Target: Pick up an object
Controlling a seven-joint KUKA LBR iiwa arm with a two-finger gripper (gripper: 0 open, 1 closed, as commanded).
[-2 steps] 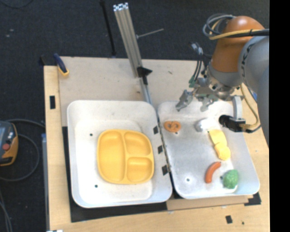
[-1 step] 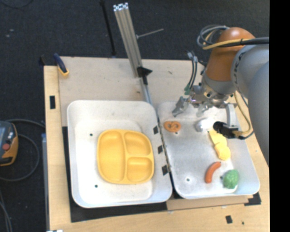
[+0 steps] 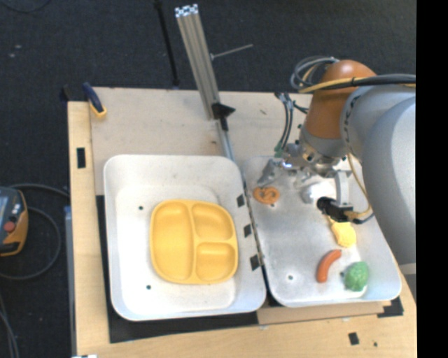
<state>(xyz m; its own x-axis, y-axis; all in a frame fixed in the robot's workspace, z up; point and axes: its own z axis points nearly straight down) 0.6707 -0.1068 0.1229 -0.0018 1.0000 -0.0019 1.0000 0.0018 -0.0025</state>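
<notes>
- The arm reaches into the right bin (image 3: pixel 294 238) from the right, and the gripper (image 3: pixel 274 176) sits low over that bin's far left corner.
- A small orange object (image 3: pixel 266 195) lies just below the gripper, near the wall between the two bins; whether it touches the gripper is too blurred to say.
- The state of the claw cannot be told from this slanted view, and nothing can be said to be held.
- Three more candidates lie toward the near right of the same bin: a yellow piece (image 3: pixel 343 233), an orange-red sausage shape (image 3: pixel 327 266) and a green lump (image 3: pixel 356 276), the last two just beside each other.
- The left bin (image 3: pixel 126 203) holds a yellow divided plate (image 3: pixel 194 241), well apart from the arm.
- Judging by their look, the small items are toy food: probably light, fairly stiff plastic or rubber, smooth enough to slip under a shallow pinch.
- The orange object seems best taken across its narrow width, squarely from above; its place beside the bin wall leaves little room on that side.
- The sausage shape would likely take a grip across its middle, and the rounded green lump may roll away.
- No brand, label or readable writing shows anywhere; a checkered marker (image 3: pixel 185 10) tops the upright metal post (image 3: pixel 199 63).
</notes>
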